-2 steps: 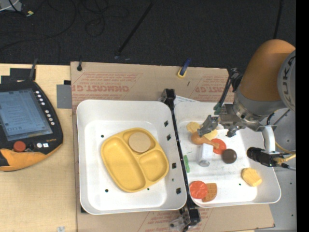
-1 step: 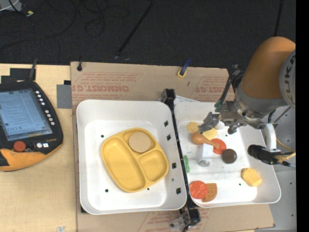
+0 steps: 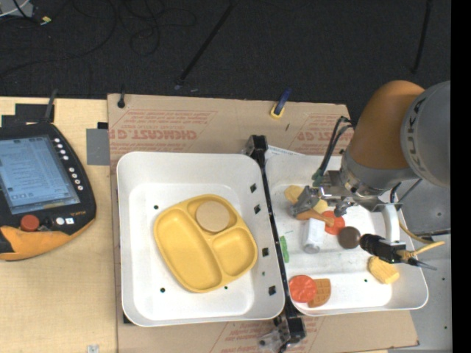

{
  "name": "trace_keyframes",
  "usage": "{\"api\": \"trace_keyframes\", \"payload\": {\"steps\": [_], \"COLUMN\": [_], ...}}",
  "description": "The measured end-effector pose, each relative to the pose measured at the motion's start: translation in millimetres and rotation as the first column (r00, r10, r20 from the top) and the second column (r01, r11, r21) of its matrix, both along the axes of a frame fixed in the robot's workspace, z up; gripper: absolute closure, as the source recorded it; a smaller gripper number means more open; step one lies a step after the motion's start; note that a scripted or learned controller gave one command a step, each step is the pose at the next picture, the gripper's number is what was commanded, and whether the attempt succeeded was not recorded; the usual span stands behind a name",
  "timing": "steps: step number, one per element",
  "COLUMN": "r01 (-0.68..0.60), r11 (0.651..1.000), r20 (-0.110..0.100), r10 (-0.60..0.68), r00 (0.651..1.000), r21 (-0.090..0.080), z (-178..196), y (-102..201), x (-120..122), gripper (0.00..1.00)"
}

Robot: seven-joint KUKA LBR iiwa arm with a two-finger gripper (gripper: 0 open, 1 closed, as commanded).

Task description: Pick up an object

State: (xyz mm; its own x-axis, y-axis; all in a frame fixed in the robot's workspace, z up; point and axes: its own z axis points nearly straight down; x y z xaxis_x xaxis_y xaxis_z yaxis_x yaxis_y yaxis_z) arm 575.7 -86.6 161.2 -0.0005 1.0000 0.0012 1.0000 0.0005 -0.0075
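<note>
Camera view: I can't tell my gripper's [image 3: 313,206] state; crowded toys [image 3: 335,225] in the right bin [image 3: 412,300] risk a misgrab.

Even overhead light, soft shadows, slightly grainy, dark background.

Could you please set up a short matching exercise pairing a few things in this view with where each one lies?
Things:
1. yellow divided plate
2. tan round disc
3. orange round piece
4. handheld control pad

Places:
A. front of the right bin
B. on the bench, left of both bins
C. in the left bin
D. in the plate's upper compartment

Pairs: 1-C, 2-D, 3-A, 4-B
</note>
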Motion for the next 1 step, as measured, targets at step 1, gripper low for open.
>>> {"api": "trace_keyframes", "payload": {"steps": [1], "r01": [0.001], "r11": [1.0], "r20": [0.002], "r10": [-0.001], "r00": [1.0], "r21": [0.0], "z": [-43.9], "y": [3.7], "x": [2.7], "gripper": [0.0]}}
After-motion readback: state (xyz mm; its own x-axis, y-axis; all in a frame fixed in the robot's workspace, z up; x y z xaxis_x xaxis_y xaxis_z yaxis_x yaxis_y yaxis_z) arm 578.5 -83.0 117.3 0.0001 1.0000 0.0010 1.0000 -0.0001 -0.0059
